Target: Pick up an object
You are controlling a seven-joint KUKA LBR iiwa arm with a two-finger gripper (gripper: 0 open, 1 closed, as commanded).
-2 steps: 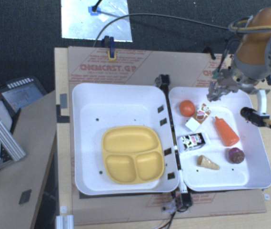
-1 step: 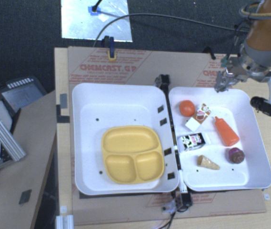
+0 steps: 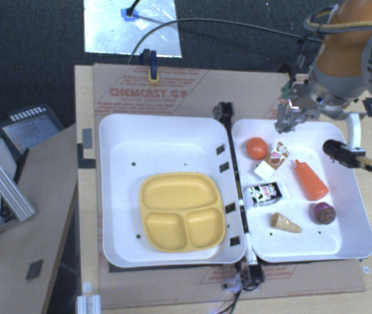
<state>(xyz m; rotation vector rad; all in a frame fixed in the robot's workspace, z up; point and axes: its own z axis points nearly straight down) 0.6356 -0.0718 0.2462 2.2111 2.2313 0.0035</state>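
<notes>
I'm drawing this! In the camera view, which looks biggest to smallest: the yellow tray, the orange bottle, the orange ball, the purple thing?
1. Yellow tray, by far the largest.
2. Orange bottle.
3. Orange ball and purple thing look about alike, so I can't rank them.

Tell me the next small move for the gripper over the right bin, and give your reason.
Probably lower the gripper down and slightly toward the view's left onto the orange ball. The gripper hangs above the far edge of the right bin, and the ball is the nearest item. It sits close to the small patterned box, so a careful approach seems wise.
</notes>
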